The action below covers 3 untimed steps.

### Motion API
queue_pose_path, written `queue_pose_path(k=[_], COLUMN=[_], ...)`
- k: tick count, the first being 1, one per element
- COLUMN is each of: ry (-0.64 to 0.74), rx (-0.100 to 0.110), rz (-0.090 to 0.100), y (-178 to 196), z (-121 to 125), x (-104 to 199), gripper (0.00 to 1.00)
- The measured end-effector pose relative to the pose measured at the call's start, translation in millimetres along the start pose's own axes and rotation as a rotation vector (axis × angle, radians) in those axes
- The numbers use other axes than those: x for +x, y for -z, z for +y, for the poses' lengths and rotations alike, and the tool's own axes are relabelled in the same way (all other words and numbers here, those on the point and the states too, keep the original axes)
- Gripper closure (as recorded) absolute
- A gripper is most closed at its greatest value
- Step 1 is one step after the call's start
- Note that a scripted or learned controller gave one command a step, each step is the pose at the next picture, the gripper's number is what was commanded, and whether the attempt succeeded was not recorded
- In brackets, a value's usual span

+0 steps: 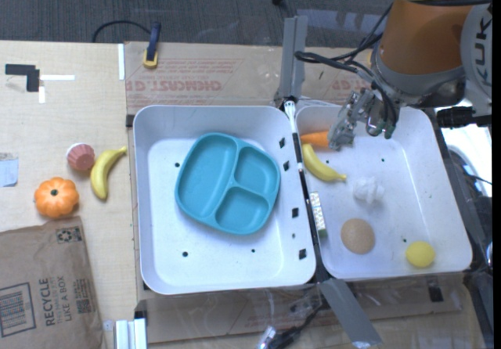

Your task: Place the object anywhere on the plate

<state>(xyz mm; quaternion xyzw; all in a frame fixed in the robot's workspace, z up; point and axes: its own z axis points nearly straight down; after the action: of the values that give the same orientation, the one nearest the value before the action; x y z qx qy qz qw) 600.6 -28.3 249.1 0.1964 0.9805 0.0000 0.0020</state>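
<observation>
Gripper: above right bin's far left corner; finger opening impossible to tell, nothing visibly held.
Carrot: just left of gripper.
Banana: right bin, near left wall.
Plate: blue, divided, in left bin.

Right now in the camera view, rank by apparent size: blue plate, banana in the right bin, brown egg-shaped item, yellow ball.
1. Blue plate, by far the largest.
2. Banana in the right bin, longer than the rest but thin.
3. Brown egg-shaped item.
4. Yellow ball, slightly smaller than the brown item; close call.
</observation>
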Motion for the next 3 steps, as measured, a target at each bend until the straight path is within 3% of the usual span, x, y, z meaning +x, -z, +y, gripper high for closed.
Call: queue_pose_path(k=[1, 3], ry=[0.06, 0.052], rx=[0.0, -0.006], rz=[0.001, -0.009], y=[-37.5, -17.1], z=[-20.3, -20.9], x=[-58.5, -61.5], gripper=[1.0, 1.0])
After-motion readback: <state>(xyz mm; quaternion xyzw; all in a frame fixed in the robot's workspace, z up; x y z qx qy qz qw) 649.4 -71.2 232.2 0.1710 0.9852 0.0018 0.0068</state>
